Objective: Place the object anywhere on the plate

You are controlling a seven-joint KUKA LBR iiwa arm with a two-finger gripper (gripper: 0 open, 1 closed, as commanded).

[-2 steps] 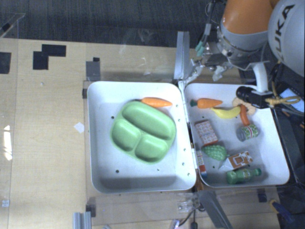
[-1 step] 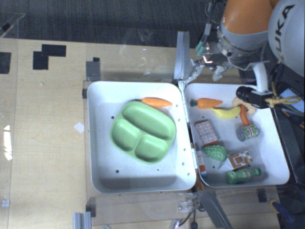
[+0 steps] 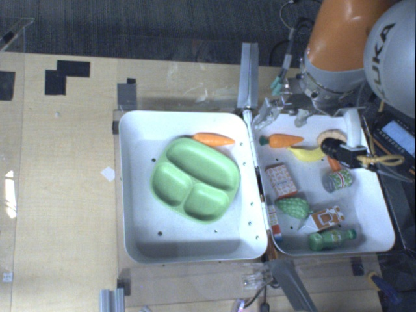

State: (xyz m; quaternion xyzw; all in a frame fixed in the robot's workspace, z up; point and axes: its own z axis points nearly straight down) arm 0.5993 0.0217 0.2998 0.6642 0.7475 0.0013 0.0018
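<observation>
Carrot beside the plate, arm over the right bin.

We see one carrot [image 3: 213, 138] lying in the left bin [image 3: 133, 194], touching the far rim of the green plate [image 3: 195, 179] near the bin's far right corner. In the right bin [image 3: 383, 229] a second carrot [image 3: 285, 140] lies at the far left corner, a banana [image 3: 307, 153] just beside it; a green bottle [image 3: 331, 238] lies by the near edge. The gripper [image 3: 286, 106] hangs over that bin's far edge; whether it is open or clenched we cannot tell.
</observation>
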